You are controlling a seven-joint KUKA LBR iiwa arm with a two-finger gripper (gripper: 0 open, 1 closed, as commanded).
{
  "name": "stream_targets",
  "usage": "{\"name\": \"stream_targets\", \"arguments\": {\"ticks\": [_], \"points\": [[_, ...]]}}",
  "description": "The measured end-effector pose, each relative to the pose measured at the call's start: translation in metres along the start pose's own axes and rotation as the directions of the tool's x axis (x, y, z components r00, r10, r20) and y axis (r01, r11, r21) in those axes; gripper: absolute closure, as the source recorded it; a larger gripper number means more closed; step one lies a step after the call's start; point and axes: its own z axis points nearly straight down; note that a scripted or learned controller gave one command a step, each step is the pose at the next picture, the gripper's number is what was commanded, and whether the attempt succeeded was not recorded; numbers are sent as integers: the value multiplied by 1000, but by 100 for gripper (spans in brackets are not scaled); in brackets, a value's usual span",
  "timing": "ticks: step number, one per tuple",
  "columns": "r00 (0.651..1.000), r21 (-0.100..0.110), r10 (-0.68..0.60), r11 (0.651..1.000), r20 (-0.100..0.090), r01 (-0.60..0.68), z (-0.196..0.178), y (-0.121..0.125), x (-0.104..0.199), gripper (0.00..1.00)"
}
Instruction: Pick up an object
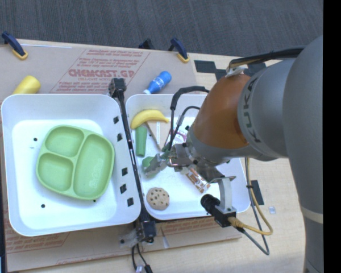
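Dark carpet is framing a cardboard-topped bench [102,73] with two white bins clamped side by side. From the overhead camera, the left bin [17,152] is carrying a green divided plate [75,161], lying flat. The right bin [176,208] is holding a banana [148,118], a green stick [141,142] and a cookie [157,198], well apart from one another, probably scattered so each can be taken singly. The arm [244,118] is leaning in low over that bin, and the pincer [156,162] is sitting beside the stick's lower end; whether it is wide or narrow, I cannot tell. Nothing looks lifted. Outside the bins, a yellow cup [27,85] and a blue bottle [158,82] are resting on the cardboard.
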Motion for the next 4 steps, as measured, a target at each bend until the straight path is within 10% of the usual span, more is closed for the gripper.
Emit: {"name": "stream_targets", "arguments": {"ticks": [1,4], "points": [[1000,-1,-6,1000,1,6,0,1,61,0],[1000,-2,-5,1000,1,5,0,1,61,0]]}}
